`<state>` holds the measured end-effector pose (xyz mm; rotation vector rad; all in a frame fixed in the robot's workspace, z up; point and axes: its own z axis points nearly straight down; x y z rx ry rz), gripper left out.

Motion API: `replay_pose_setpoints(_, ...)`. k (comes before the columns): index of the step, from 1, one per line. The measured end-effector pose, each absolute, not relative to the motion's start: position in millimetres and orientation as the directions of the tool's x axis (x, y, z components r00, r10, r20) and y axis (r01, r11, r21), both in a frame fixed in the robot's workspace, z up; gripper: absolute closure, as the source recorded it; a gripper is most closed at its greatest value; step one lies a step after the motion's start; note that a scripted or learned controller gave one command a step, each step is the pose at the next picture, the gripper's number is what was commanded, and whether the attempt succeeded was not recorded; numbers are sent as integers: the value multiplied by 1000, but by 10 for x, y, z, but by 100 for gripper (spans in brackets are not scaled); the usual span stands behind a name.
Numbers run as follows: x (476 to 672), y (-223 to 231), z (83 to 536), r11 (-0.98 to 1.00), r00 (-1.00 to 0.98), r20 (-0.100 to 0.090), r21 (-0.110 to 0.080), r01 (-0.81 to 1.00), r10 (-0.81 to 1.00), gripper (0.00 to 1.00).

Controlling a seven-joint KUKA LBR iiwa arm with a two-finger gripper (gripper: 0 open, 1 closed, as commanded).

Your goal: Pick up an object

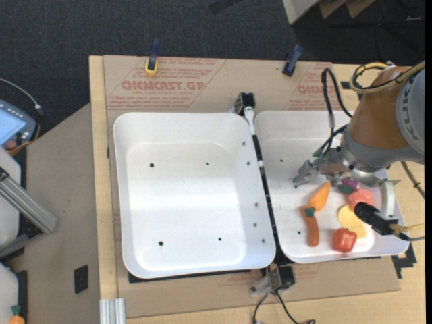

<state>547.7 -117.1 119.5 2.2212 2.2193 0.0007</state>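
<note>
My gripper (305, 175) hangs low over the right bin (283, 140), near its middle and pointing left. Just below and right of it lies an orange carrot (319, 196), close to the gripper but apart from it. A red-orange chili with a green stem (312, 228) lies in front of the carrot. A red pepper (344, 239) sits at the bin's front right, with a yellow piece (349, 216) behind it. A pink item (361, 196) and a small purple one (349, 183) lie partly under my wrist. I see nothing held in the gripper.
The left bin (128, 181) stands beside the right one, their rims meeting along a black strip (260, 174). Both rest on a cardboard sheet (175, 79) held by clamps at the back. My arm (385, 127) covers the right bin's far right side.
</note>
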Motion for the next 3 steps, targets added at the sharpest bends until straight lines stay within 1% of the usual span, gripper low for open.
replay_pose_setpoints(1, 4950, -913, 826, -2, 2, 4, -8, 1000, 1000, 0)
replay_pose_setpoints(2, 4983, -924, 950, -2, 2, 0, 2, 1000, 1000, 100)
replay_pose_setpoints(3, 5749, -147, 1911, 11, -11, 1, 16, 1000, 1000, 100)
